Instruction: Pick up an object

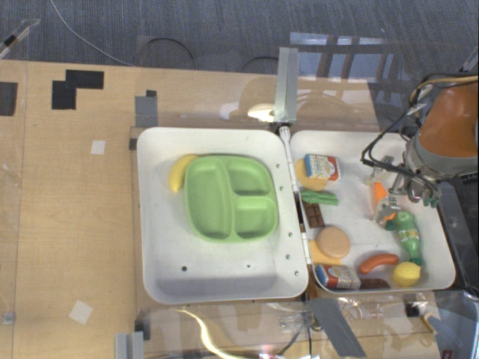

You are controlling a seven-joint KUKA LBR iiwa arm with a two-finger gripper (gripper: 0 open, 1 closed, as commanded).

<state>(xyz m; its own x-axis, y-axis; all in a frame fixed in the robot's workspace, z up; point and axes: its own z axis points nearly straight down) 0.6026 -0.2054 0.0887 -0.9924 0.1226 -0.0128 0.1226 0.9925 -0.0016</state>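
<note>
Claw [388,209] position: directly above the small orange plastic carrot [379,195]; green plastic bottle [408,235] just below-right. Claw opening state: cannot tell.

- A light wooden bench top [67,223] spreads out well to the left of the jaws.
- Black square markings [75,87] sit on its far left part.
- Beyond the bench, blue-grey carpet [224,13] covers the floor, crossed by a thin pale cable [75,28].
- An upright metal post [286,84] stands up-left of the jaws.
</note>
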